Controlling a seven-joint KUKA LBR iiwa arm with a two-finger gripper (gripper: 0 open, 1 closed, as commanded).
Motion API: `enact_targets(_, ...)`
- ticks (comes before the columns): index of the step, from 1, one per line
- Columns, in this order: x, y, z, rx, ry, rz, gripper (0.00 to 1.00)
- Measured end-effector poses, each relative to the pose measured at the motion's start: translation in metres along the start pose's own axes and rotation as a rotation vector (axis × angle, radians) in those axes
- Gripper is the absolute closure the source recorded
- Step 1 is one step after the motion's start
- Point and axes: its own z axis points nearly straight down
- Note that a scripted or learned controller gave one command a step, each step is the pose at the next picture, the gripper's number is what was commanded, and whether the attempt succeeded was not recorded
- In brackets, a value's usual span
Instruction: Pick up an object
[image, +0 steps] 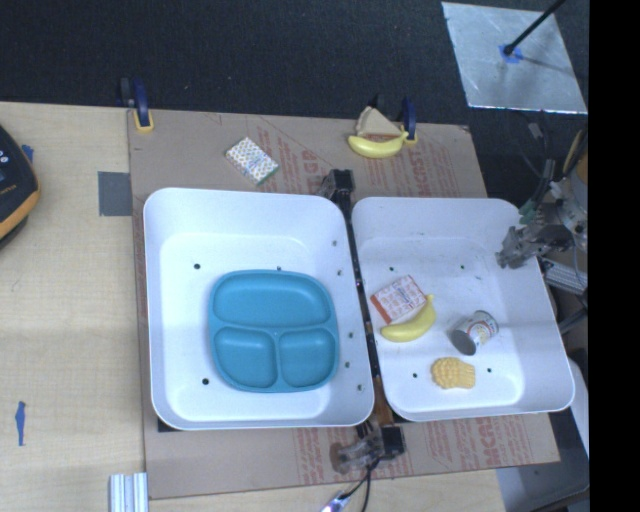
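Red print on cardboard sheet (300, 165), packet (398, 297), none legible

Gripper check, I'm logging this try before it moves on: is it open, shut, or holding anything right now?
Gripper: at the right bin's far right edge, nothing visible between its fingers; open or shut cannot be told.

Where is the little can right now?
The can lies on its side in the right bin, just right of the banana and above the yellow corn piece.
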Motion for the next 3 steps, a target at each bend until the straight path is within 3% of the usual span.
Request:
enact_targets(1, 0.000, 0.000, 0.000, 0.001, 0.000, 0.000, 0.00)
enact_targets(2, 0.044, -0.047, -0.037, 0.002, 0.002, -0.001, 0.00)
enact_targets(3, 0.100, -0.024, 0.015, 0.004, 0.000, -0.002, 0.00)
